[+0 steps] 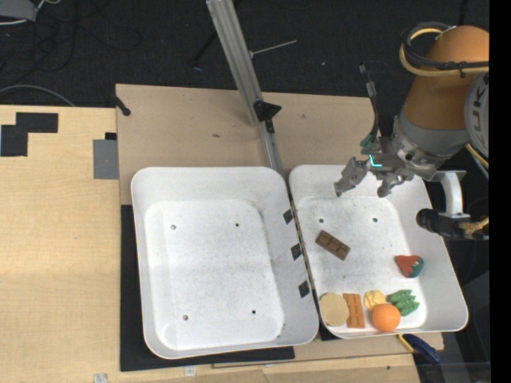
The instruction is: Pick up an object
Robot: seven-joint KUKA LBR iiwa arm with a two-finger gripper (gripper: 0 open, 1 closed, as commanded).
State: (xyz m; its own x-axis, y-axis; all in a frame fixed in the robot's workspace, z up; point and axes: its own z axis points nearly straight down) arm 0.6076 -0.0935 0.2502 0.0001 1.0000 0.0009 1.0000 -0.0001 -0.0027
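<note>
Six items in right bin [447, 313]; pincer [370, 183] open above, clear of brown block [332, 245].

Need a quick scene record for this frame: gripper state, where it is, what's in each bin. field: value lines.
gripper: open, holding nothing, above the far end of the right bin
right bin: six items
mid bin: brown chocolate bar
right edge: red strawberry
near end, in a row: tan bread slice, orange-brown wafer, orange, green vegetable
left bin: bare white floor
</note>
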